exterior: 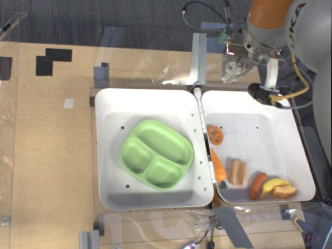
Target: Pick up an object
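Note:
My gripper (233, 70) hangs high over the back rim of the right bin (259, 115), at its left corner, with nothing seen in it. Toy food lies on that bin's floor, well below and in front of the gripper. A small round orange piece (215, 134) rests by the left wall. A carrot (218, 168) lies along that wall nearer the front. Beside it is a hot dog (238, 171). In the front right corner a red-orange pepper (257, 185), a yellow banana (274, 184) and a tan bread piece (285, 192) crowd together.
A green divided plate (156, 153) fills the middle of the left bin (111, 113). A metal post (199, 58) stands behind the divider between the bins. Black and yellow cables (270, 93) hang over the right bin's back rim.

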Tool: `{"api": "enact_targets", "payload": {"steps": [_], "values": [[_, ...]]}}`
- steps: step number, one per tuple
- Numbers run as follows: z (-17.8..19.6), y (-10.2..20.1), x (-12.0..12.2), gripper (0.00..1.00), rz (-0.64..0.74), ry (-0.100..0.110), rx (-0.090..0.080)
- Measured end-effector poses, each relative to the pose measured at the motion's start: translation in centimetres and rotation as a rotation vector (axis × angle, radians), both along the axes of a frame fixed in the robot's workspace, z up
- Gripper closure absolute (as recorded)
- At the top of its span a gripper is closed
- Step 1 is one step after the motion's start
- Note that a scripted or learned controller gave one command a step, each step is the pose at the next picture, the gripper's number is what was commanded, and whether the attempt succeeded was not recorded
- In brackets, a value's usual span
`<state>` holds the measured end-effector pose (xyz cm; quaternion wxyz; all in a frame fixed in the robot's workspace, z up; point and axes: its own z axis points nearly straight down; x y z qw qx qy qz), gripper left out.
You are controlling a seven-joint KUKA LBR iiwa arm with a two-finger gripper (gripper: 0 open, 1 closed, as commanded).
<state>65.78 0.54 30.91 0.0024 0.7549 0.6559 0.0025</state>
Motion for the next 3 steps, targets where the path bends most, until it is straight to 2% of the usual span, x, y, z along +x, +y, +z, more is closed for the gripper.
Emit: {"api": "enact_targets", "payload": {"steps": [1, 2, 3], "values": [[11.8, -0.5, 1.1, 1.00, 0.197, -0.001, -0.002], [6.7, 6.1, 1.1, 1.00, 0.207, 0.004, -0.001], [10.7, 7.0, 1.1, 1.00, 0.134, 0.001, 0.000]]}}
